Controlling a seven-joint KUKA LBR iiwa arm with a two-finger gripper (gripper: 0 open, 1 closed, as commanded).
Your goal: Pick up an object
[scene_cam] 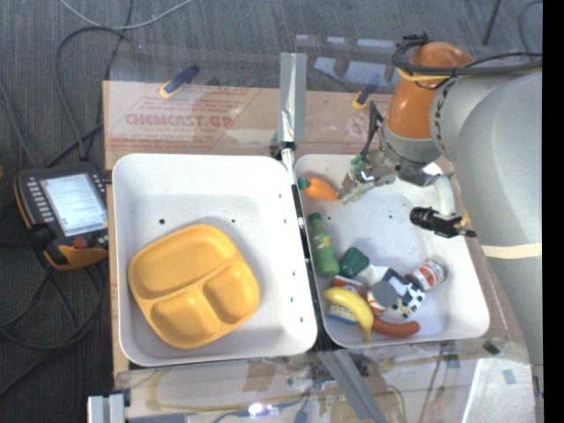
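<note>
Just beside the pincer (359, 181), whose open-or-closed state I cannot tell, lies an orange toy carrot (321, 189), probably light, stiff and slippery, best gripped across its middle.

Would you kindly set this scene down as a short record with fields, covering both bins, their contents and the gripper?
left bin: holds one yellow divided tray
right bin: carrot near the far left corner; green bottle along the left wall; banana, red sausage-like item and small can in the near clutter
gripper: over the right bin's far end, just beside the carrot, nothing seen in its hold
task state: no object picked up yet
</note>
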